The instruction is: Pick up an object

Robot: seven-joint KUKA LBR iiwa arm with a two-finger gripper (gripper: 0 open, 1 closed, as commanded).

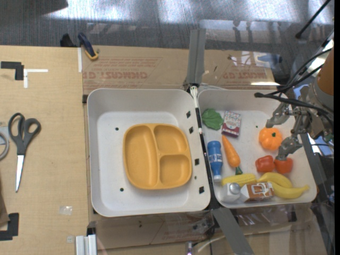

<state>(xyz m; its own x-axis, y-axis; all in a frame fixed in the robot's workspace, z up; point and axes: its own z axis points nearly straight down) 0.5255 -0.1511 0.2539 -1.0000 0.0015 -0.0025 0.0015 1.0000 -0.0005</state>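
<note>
Two white bins side by side on the table (42, 78).

Left bin (101, 195): one yellow plate (157, 156) with three compartments, lying flat near the middle, nothing in the compartments.

Right bin (247, 101): crowded.
- Green leafy piece (212, 119) at the back left, just beside a small red-and-white carton (231, 124).
- Blue bottle (214, 160) lying along the left wall, carrot (231, 152) just right of it, tip toward the front.
- Orange pumpkin-like fruit (271, 138) toward the right, apart from the carrot.
- Two red tomatoes, one (264, 164) left of the other (283, 166), touching or nearly so.
- Front row: corn cob (238, 179), banana (284, 186) curving along the front right, a brown-and-white juice box (258, 192) between them, and a clear or silvery item (231, 192) in the front left corner, too blurred to name.

Gripper (280, 134) over the right side of the right bin, arm reaching in from the right with black cables above it. Fingers spread: one tip (272, 121) sits above and just behind the pumpkin-like fruit, the other (284, 150) hangs just above the right tomato. Nothing is between them. The fruit lies in the bin, just left of the gap.

Off to the left on the table: scissors (21, 142), grey handles. A blue-handled tool (87, 45) lies near the back edge.
</note>
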